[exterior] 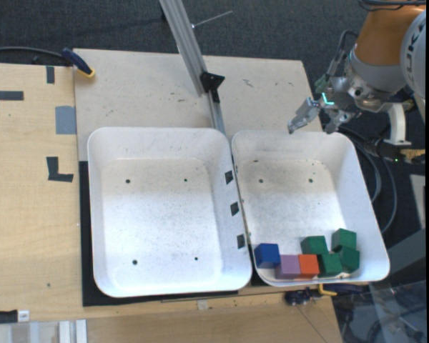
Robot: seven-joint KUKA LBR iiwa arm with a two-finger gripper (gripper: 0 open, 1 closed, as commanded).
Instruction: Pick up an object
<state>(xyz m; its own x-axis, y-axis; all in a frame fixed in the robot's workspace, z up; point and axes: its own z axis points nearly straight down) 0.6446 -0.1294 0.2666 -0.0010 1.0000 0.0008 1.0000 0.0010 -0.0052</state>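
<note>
Two shallow white bins are seen from above on a pale wooden counter (150, 84), set side by side with their inner rims touching. The left bin (104, 191) shows a bare floor speckled with grey scuffs and a few small dark dots. The right bin (357, 184) is marked in the same way.

All the small blocks are gathered along the near edge of the right bin, towards its near right corner. A blue cube (267, 255) is placed furthest left in the group. Just to its right a purple block (290, 266) and an orange block (309, 264) are lined up, touching one another. Behind and to the right of these, several dark green blocks (336, 252) are clustered closely, some pressed against the bin wall. The blocks are plain, matte and sharp-edged, each in a single solid colour.

The grey arm with its orange band (386, 38) is seen at the far right. The tool (309, 116) is held above the far rim of the right bin, well apart from the blocks. Nothing is seen between its fingers, and whether they are spread or closed cannot be told.

A slanted metal rail (186, 38) is laid across the far part of the counter, ending near the meeting of the two bins.
</note>
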